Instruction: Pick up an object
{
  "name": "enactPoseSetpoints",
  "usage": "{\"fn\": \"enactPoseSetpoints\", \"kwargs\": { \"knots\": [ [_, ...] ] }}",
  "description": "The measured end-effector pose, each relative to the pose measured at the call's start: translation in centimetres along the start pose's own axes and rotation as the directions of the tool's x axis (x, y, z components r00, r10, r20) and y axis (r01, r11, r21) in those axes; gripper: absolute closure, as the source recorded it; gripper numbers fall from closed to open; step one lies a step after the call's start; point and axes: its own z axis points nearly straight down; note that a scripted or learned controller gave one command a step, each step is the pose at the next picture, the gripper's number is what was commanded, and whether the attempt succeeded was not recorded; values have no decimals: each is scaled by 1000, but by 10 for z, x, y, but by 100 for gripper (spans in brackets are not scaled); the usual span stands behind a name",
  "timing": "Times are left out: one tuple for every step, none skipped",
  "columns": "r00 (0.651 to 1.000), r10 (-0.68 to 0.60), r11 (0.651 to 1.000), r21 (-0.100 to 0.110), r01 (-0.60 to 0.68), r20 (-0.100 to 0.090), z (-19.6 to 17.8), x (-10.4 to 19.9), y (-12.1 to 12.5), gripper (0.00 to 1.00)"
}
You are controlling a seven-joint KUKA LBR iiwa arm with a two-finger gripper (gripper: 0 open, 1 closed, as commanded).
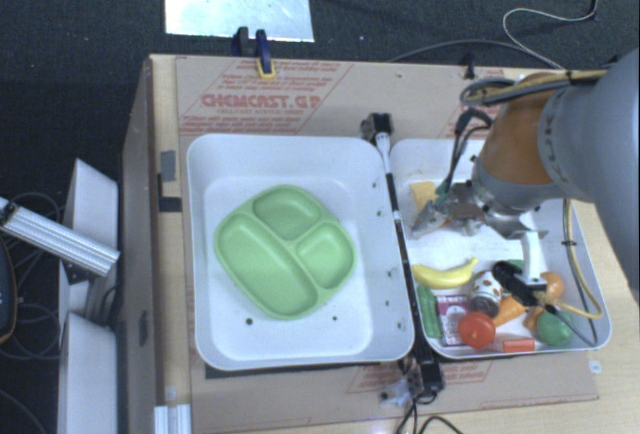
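gripper [437,214] low in right bin [580,252], finger state not discernible. you note banana [446,273] just below, toys crowded beside it. risk: descent clips neighbours, grasp slips.

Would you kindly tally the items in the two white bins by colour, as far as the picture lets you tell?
Green: 3 - sectioned plastic plate, flat green packet, small round green fruit
Yellow: 2 - banana, wedge
Red: 1 - tomato
Orange: 1 - carrot
Total: 7; others unclear.
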Motion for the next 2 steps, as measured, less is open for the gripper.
{"fn": "enactPoseSetpoints", "kwargs": {
  "knots": [
    [1000, -1, 1000, -2, 1, 1, 0, -19, 83, 0],
    [1000, -5, 1000, -3, 5, 2, -11, -19, 84, 100]
  ]
}}
